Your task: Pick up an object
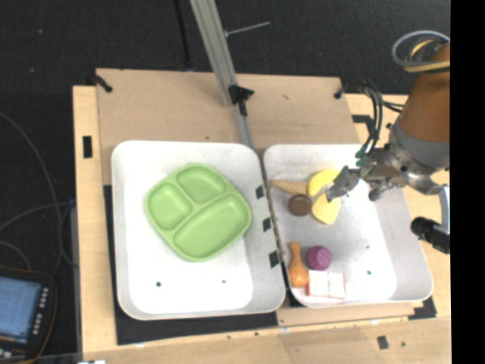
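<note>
In the right bin lie a yellow object, a brown cone-shaped toy, a purple ball, an orange carrot-like piece and a small white and red box. My gripper hangs over the upper part of this bin, just right of the yellow object. It is open, its left finger overlaps the yellow object's right edge, and nothing sits between the fingers.
The left bin holds a green divided plate. A slanted metal pole rises behind the two bins. The arm's orange band and cables stand at the right edge.
</note>
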Robot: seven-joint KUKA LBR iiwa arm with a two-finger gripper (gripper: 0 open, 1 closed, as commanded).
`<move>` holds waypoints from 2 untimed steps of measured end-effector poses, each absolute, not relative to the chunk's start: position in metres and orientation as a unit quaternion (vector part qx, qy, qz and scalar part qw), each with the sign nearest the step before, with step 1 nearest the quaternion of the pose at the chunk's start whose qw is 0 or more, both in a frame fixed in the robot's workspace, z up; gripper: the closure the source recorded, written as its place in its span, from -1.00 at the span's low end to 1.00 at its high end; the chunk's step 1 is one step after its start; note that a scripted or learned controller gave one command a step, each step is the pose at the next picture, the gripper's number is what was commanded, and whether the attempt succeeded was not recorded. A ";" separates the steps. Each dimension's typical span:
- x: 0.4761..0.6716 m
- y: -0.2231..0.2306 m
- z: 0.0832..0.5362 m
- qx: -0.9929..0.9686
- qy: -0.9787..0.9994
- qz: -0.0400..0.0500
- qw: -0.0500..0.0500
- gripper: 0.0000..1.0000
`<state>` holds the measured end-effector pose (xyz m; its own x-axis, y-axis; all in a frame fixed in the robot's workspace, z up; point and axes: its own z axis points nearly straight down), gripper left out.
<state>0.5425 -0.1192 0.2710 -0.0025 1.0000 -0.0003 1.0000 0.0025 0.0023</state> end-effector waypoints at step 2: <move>0.542 -0.110 0.215 0.708 0.707 -0.002 -0.001 -1.00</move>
